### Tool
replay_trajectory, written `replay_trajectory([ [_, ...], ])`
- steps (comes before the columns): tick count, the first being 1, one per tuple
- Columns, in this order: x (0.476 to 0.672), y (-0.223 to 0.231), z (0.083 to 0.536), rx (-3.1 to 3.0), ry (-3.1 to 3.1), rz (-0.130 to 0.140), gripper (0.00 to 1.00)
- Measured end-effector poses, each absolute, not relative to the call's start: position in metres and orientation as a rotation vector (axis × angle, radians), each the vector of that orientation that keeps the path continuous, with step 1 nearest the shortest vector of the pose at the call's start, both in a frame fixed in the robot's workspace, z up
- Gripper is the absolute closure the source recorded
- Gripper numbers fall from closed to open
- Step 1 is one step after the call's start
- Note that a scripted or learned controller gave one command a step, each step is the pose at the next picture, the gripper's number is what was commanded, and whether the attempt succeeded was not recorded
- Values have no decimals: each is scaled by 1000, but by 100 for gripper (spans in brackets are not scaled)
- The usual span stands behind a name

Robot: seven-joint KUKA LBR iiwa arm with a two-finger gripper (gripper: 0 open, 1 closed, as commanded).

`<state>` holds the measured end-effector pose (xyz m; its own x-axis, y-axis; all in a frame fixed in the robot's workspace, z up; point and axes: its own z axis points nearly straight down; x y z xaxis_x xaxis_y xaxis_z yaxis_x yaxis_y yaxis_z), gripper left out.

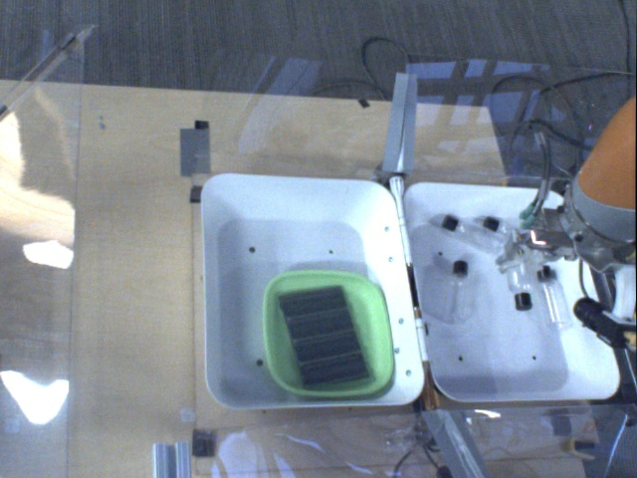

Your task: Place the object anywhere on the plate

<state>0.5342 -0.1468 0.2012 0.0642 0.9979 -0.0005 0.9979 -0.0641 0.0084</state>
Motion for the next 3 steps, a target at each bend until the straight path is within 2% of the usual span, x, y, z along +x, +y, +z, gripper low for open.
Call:
replay_trajectory([
  [1,513,-87,160,2239,2201,4,100],
  [2,489,-21,210,2247,2190,8,100],
  [3,516,48,184,2094,2338,6,100],
])
